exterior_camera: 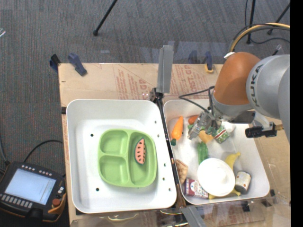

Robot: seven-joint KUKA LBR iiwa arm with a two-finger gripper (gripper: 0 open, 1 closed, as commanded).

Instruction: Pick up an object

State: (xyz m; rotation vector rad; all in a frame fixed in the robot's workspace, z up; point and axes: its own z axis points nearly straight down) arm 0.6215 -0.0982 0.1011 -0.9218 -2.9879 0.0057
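Note:
My gripper [202, 126] is low over the back of the right bin [259, 162], under the orange wrist band. Just below it lies a small yellow item [206, 136], partly hidden by the gripper. Touching that item's right side is a small green and red box [221, 135]. An orange carrot [177, 127] lies to the gripper's left, and a red piece [192, 119] sits between them. A green vegetable [202, 152] lies a little nearer the front.
Toward the right bin's front are a white bowl [216, 176], a banana [232, 159], a small can [243, 180], a red carton [194, 188] and a brown item [181, 169]. The left bin [80, 126] holds a green divided tray [113, 164] with a watermelon slice [139, 151].

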